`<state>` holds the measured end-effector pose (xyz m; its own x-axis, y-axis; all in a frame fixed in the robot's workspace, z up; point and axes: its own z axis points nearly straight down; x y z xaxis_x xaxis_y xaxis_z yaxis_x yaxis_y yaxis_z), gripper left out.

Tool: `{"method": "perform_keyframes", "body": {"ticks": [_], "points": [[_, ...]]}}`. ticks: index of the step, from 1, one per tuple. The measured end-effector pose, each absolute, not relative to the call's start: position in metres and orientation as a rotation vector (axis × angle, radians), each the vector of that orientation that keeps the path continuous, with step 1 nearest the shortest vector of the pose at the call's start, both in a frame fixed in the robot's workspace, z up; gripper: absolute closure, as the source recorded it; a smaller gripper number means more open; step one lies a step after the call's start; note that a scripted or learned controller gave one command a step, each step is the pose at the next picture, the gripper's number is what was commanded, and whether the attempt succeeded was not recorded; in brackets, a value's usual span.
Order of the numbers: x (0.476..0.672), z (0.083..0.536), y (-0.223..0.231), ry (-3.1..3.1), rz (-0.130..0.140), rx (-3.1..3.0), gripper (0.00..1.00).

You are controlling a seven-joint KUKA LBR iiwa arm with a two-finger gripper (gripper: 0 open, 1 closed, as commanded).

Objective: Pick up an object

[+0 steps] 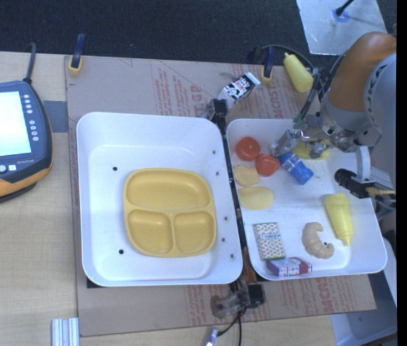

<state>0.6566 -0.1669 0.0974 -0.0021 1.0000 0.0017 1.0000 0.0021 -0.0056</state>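
table [16,265]: a teach pendant [5,139] sits at the far left edge
left bin [95,200]: just a yellow divided tray [169,211] in the middle
right bin [376,247]: two tomatoes [247,148], a couple of pale yellow pieces [256,197], a small patterned box [269,239], a red carton [288,267], a croissant [318,239], a yellow bottle [339,216], a blue can [296,169]
jaws [297,140]: low over the back of the right bin, right by the blue can; honestly can't tell if they're spread or pinching anything
arm [361,78]: comes in from the right
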Motion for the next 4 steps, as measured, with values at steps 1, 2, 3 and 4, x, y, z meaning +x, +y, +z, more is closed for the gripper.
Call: {"method": "perform_keyframes", "body": {"ticks": [1, 2, 3, 4], "points": [[0.658, 0.096, -0.179, -2.215, -0.007, -2.201, 0.0], [0.657, 0.096, -0.164, -2.222, 0.006, -2.219, 0.0], [0.656, 0.094, -0.178, -2.215, 0.001, -2.209, 0.0], [0.637, 0.092, -0.167, -2.222, 0.004, -2.218, 0.0]]}}
